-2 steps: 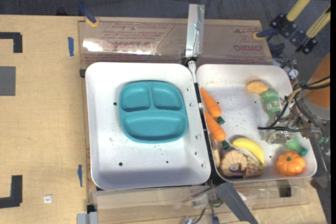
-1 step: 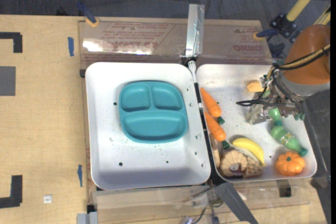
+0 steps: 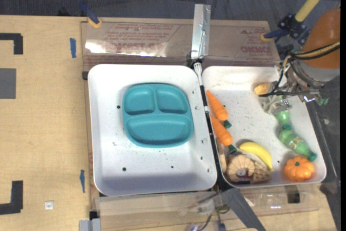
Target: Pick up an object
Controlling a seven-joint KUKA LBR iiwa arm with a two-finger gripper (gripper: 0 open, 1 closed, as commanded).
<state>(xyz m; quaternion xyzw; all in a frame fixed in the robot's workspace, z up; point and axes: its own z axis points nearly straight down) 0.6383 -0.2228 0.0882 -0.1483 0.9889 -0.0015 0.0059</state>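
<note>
Cardboard-brown surface (image 3: 38, 132), two white bins side by side. Your hand (image 3: 282, 96) sits over the right bin (image 3: 240, 79), top right corner, just beside a tan lump (image 3: 261, 88); can't tell if its fingers are apart or together. Left of the hand: two carrots (image 3: 218, 116) along the bin's left wall. Below the hand: green bottle (image 3: 292, 138), orange pumpkin (image 3: 298, 168), banana (image 3: 257, 153), brown basket-like piece (image 3: 246, 169). Left bin (image 3: 102, 116) holds a teal divided plate (image 3: 158, 114).
</note>
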